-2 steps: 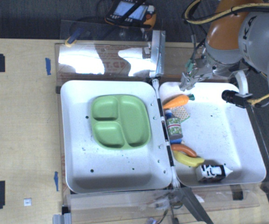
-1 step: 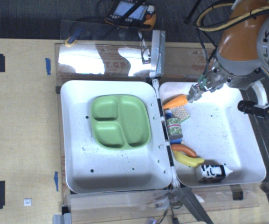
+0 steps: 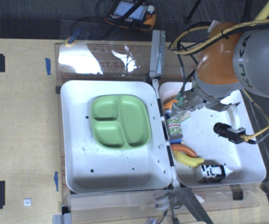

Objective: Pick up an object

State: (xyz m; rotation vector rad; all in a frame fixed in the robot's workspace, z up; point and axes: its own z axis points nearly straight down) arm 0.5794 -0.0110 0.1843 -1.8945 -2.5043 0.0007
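Pale wooden counter [image 3: 22,125] carries two shallow white bins side by side. From my remote seat I see the arm reaching in from the right, its claw [image 3: 182,107] low over the right bin [image 3: 246,167], close to the divider between the bins. Whether the claw is spread or pressed together, I cannot tell. Just below the claw lies a small green-patterned package [image 3: 175,127]. Farther below sit an orange-and-yellow banana-like toy [image 3: 186,155] and a black-and-white object [image 3: 212,171]. Left of the claw, the left bin [image 3: 73,171] holds a green divided plate [image 3: 120,121].
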